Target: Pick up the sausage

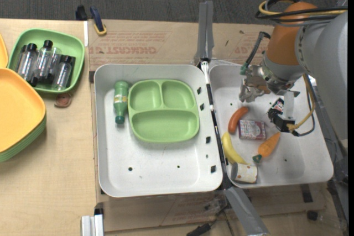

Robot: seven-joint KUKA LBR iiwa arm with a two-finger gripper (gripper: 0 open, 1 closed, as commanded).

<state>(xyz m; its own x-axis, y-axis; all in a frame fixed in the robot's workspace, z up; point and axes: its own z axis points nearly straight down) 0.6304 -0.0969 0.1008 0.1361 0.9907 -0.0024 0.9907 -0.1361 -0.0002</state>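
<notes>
Over the right bin (310, 171), the pincer (250, 91) hangs just above and to the right of the sausage (238, 118), not touching it. Nothing sits between its fingers; whether they are spread or closed, I cannot tell from this angle. Task looks barely begun: the approach is made, grasp and lift both remain.

Sausage: short, reddish-orange, slightly curved, lying flat on the bin floor, tilted on a diagonal. Its lower end sits near the top of the banana (231, 149); a small printed packet (251, 130) lies just beside it on the right, and a carrot (268, 146) lies beyond that. Crowded neighbours, I judge, leave little room on the packet side.
</notes>
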